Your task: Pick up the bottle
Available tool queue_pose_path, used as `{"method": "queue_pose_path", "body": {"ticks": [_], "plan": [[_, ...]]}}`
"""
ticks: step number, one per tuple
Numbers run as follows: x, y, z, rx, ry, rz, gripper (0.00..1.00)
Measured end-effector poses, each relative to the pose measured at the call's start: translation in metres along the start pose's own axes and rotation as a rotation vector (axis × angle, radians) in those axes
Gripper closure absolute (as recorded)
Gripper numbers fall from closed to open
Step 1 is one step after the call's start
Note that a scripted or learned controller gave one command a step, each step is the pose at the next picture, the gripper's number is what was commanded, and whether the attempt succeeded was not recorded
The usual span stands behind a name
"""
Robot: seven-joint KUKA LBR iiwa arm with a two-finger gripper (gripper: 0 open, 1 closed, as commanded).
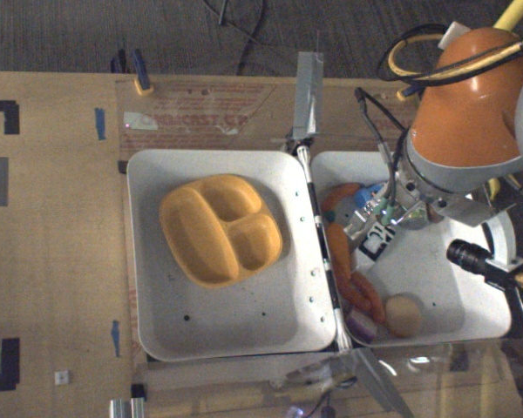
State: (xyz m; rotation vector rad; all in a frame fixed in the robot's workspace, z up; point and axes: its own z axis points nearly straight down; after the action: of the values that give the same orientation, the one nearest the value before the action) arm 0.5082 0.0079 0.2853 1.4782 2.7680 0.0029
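In the right bin the bottle lies partly hidden under the arm. A blue part shows near the upper left and a black-and-white label lower down. My gripper hangs right over it, at the bin's left half, below the big orange wrist band. Whether the gripper touches the bottle cannot be made out, since the wrist covers the spot.
Orange-red sausages lie along the right bin's left wall, with a purple piece and a beige round lump at the front. The left bin holds a yellow divided plate. Cables hang at the right.
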Motion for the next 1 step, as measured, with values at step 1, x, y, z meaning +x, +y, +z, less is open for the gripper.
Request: {"method": "queue_pose_path", "body": {"ticks": [1], "plan": [[-0.0779,-0.0517,0.0547,0.003,0.001,0.097,1.0]]}}
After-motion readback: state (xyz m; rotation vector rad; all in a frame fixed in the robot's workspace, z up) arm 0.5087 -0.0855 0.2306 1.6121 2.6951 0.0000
